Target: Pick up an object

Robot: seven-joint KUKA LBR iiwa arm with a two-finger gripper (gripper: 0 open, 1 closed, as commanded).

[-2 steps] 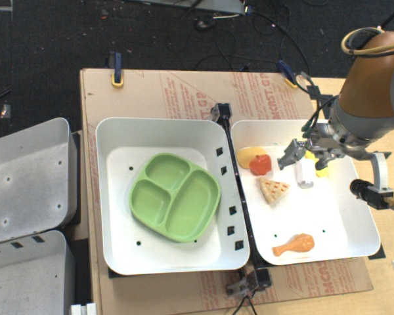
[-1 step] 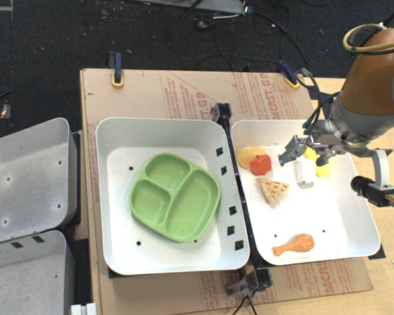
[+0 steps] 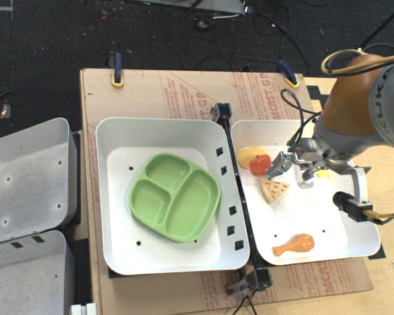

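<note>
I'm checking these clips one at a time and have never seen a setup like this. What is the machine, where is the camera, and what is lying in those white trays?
This is one picture from a fixed camera above a bench, looking down at a slant. The grey machine with the orange band reaching in from the right is a robot arm; its claw hangs low over the right bin. That bin has a red tomato against a yellow piece, a wedge like a pizza slice, and an orange drumstick-shaped toy. The left bin holds a green divided plate. The claw is right beside the tomato and above the wedge, but I cannot tell whether it grips anything.
</note>
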